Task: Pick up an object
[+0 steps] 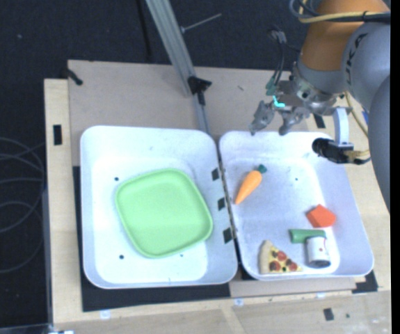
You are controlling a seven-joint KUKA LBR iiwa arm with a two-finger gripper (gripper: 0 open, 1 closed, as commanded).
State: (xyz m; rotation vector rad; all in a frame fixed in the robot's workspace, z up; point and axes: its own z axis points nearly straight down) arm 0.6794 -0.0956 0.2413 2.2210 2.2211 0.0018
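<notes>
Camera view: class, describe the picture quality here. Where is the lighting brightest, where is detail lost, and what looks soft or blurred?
In the camera view, both white bins are brightest, nearly washed out, so their rims blur together; the floor at left is so dark that cables barely show; the gripper looks soft and indistinct; the green plate and carrot stay readable, casting only faint shadows.

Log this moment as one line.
gripper open, above right bin's far edge | holding nothing | carrot nearest | plate in left bin

Reaching in from the right, grey arm [366, 47] bent down, orange band above the wrist; pincer [273, 122] spread apart, hanging with nothing between its fingers.
</notes>
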